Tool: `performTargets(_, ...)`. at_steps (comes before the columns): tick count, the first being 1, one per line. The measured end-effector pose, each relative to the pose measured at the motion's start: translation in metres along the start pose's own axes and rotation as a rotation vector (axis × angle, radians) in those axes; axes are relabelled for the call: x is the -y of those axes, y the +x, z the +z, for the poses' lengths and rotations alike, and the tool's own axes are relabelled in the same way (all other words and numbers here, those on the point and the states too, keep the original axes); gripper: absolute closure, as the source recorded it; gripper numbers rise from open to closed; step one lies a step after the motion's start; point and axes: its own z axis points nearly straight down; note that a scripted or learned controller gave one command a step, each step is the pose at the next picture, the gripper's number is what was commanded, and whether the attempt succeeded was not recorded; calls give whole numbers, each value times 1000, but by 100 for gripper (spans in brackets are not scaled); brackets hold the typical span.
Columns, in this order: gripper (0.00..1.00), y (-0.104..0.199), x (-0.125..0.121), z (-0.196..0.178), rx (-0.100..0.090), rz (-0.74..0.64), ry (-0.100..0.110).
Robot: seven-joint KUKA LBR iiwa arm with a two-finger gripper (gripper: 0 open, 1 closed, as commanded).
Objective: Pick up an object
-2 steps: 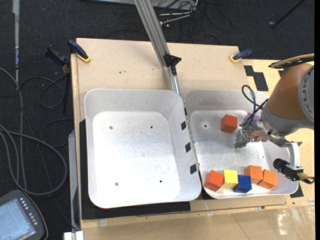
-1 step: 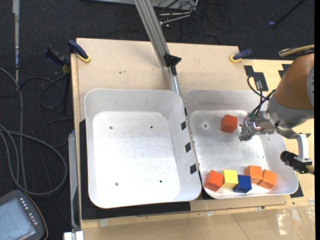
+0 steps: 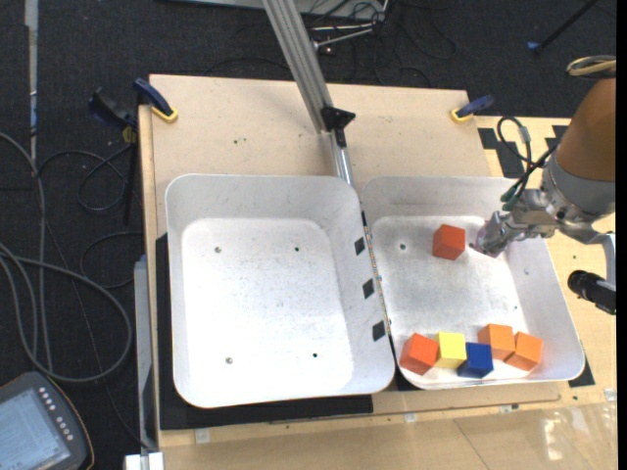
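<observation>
Approach step: pincer (image 3: pixel 488 243) low in right bin (image 3: pixel 549 306), just right of lone orange cube (image 3: pixel 450 242); spread unclear, perhaps narrow. Next: straddle cube, close.

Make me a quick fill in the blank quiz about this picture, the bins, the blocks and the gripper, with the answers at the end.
1. All the blocks lie in the ____ bin.
2. The lone block beside the gripper is ____ in colour.
3. In the cluster at the near edge, the yellow block sits next to a ____ block on its right.
4. The left bin is ____ in colour.

Missing words: right; orange; blue; white
</observation>
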Motion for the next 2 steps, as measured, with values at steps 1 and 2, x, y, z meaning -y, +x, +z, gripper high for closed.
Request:
performTargets(1,100,0,-2,-39,0,0,1)
performTargets(2,100,47,14,-31,-3,-3,9)
